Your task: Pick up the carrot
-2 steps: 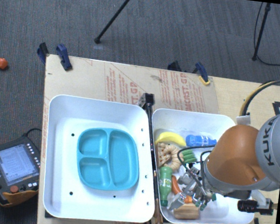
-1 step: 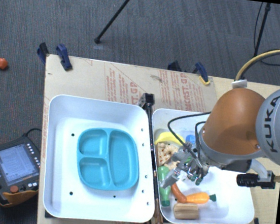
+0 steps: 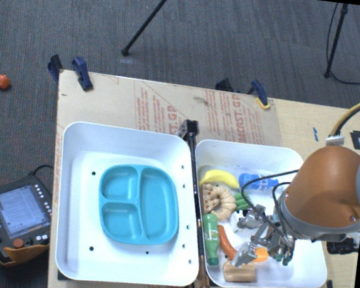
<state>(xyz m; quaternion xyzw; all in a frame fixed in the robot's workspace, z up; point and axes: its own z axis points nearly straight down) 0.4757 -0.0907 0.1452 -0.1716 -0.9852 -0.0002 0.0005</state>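
Fingers (image 3: 255, 249) over carrot (image 3: 225, 240), green bottle (image 3: 211, 238) alongside, pretzel (image 3: 217, 200) above

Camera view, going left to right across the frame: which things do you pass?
Small red ball on the floor → teach pendant → blue divided tray in the left bin → green bottle → carrot → pincer → orange band of the arm.

Blue divided tray (image 3: 139, 204) in left bin (image 3: 73, 159), banana (image 3: 220, 178), green bottle (image 3: 211, 238), pendant (image 3: 12, 217) on floor
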